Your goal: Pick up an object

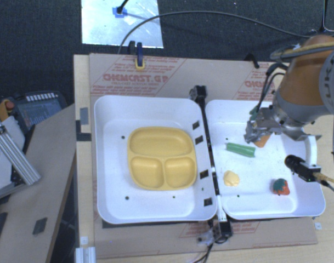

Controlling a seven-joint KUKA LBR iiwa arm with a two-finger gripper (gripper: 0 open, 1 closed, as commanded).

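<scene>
Tool [256, 133] hovers low in the right bin [304, 204]; its opening I cannot tell. Orange object [262, 140] lies just beside it, green stick [241, 149] near; descend centred, then close gently.

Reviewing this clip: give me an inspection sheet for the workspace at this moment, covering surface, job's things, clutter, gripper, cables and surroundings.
Surface: two white bins side by side on a cardboard sheet; left bin, right bin.
Job's things: in the right bin, a green stick, a small yellow piece, a red and green piece, and an orange piece right at the gripper.
Clutter: yellow divided tray in the left bin.
Gripper: gripper low over the right bin's far side; finger state unclear.
Cables: black cable across the floor behind the bench.
Surroundings: dark carpet, shiny floor plate, pendant at left.
</scene>
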